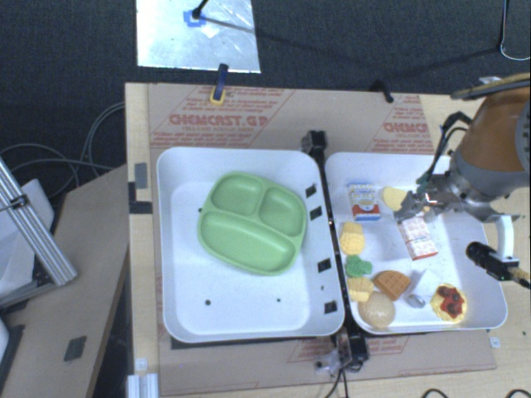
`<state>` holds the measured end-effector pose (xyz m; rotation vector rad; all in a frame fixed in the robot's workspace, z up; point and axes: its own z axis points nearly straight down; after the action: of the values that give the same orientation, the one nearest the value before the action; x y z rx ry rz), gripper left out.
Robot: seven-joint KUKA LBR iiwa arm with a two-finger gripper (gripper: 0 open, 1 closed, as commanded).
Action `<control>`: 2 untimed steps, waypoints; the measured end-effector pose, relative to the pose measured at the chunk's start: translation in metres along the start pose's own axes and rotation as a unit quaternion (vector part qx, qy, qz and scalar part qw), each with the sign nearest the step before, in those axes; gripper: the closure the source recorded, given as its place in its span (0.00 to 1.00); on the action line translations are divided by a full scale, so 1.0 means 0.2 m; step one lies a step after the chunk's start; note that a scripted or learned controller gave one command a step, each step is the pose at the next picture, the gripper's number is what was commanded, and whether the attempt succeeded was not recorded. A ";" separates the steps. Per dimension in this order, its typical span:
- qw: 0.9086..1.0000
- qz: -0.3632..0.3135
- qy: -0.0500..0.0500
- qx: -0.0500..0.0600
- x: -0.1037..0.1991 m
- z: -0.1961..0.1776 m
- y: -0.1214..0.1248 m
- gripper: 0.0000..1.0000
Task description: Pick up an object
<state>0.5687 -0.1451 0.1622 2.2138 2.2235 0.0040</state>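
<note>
The right bin [489, 282] holds several toy foods. Among them are a small white carton with a red and blue label [363, 201], a yellow piece [393, 196], a yellow corn cob [352, 239] and a white and red packet [418, 240]. Nearer the front lie a green piece [358, 265], a brown biscuit [392, 283], a beige ball [377, 309] and a red and yellow pizza slice [449, 302]. My gripper [414, 207] reaches in from the right. It hangs low over the bin's back half, just above the packet's top end and right of the yellow piece.
The left bin [178, 305] carries a green divided plate [252, 222]. A black clamp strip [325, 222] runs between the bins. The arm's orange band and grey wrist [489, 152] overhang the right bin's far right corner. Cables lie off the bench to the left.
</note>
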 end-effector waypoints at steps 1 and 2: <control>1.000 0.000 0.000 -0.001 0.00 -0.22 0.02 1.00; 1.000 0.000 0.000 0.000 0.00 -0.32 0.03 1.00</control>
<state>0.5735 -0.1450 0.2255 2.2135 2.2244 0.0034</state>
